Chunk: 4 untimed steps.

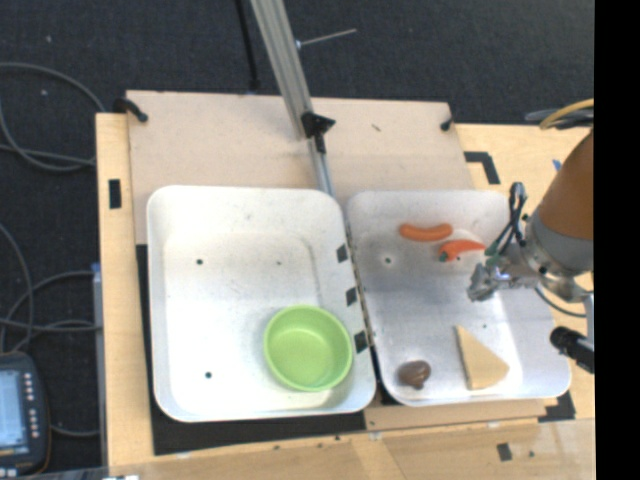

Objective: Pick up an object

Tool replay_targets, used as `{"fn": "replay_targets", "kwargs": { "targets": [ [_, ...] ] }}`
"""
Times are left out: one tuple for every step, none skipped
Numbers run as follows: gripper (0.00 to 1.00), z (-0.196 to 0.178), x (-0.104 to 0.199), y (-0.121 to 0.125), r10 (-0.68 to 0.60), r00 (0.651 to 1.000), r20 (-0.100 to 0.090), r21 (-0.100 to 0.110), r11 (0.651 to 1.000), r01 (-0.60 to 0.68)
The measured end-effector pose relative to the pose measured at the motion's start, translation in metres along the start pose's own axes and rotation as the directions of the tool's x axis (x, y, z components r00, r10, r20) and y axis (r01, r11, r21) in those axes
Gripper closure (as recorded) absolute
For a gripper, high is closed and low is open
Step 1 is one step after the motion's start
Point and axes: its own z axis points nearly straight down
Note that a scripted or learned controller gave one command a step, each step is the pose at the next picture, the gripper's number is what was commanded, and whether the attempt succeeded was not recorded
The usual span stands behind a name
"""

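Note:
In the right bin (pixel 420 298) lie an orange sausage-shaped piece (pixel 425 232), a smaller orange-red piece (pixel 460 249), a tan wedge (pixel 480 360) and a small brown lump (pixel 415 373). The left bin (pixel 200 268) holds a green bowl (pixel 307 346) near its front right corner. My gripper (pixel 483 286) hangs low over the right bin's right side, just right of and below the orange-red piece and above the wedge. No object shows between its fingertips.
A slanted metal post (pixel 290 68) rises from behind the bins at the middle back. The bins' shared wall (pixel 352 288) runs between them. Cables lie on the dark floor to the left.

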Motion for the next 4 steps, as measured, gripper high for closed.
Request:
{"fn": "replay_targets", "kwargs": {
  "targets": [
    [1.0,-0.049,-0.002,0.003,-0.008,1.0,0.0,0.0,1.0,0.008],
    [1.0,-0.043,0.052,0.013,-0.012,1.0,-0.003,0.005,1.0,0.012],
    [1.0,-0.052,0.095,0.018,-0.012,1.0,-0.004,0.004,1.0,0.012],
    [1.0,-0.054,0.154,0.034,-0.013,1.0,-0.005,0.005,1.0,0.013]
  ]
}}
